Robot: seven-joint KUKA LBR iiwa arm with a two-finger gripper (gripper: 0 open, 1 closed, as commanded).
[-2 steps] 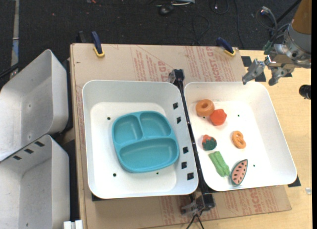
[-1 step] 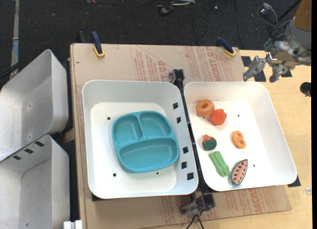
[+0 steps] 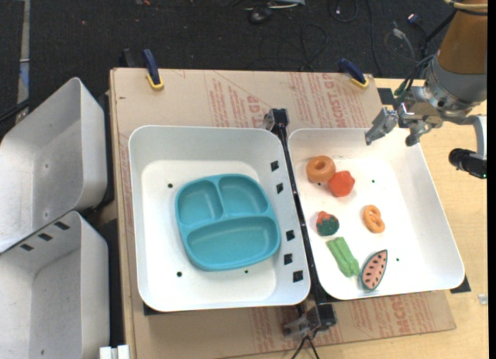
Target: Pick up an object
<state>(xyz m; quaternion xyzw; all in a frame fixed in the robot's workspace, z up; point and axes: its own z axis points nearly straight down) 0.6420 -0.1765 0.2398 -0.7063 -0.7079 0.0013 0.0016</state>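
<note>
Approach stage, judging by the layout: hovering with the gripper above the far edge of the right bin, holding the fingers spread apart and clamping nothing. Nearest candidates lying in that bin: a doughnut touching a red chunk, both well apart from the gripper. Next, probably needing to travel inward over one piece, line the open fingers up on either side, then descend; choosing the pretzel, standing alone, likely sparing a bump against neighbours. Counting six toys in the right bin, one of each: doughnut, red chunk, pretzel, strawberry, green pod, watermelon slice. Counting one blue divided tray in the left bin; two bins in all.
</note>
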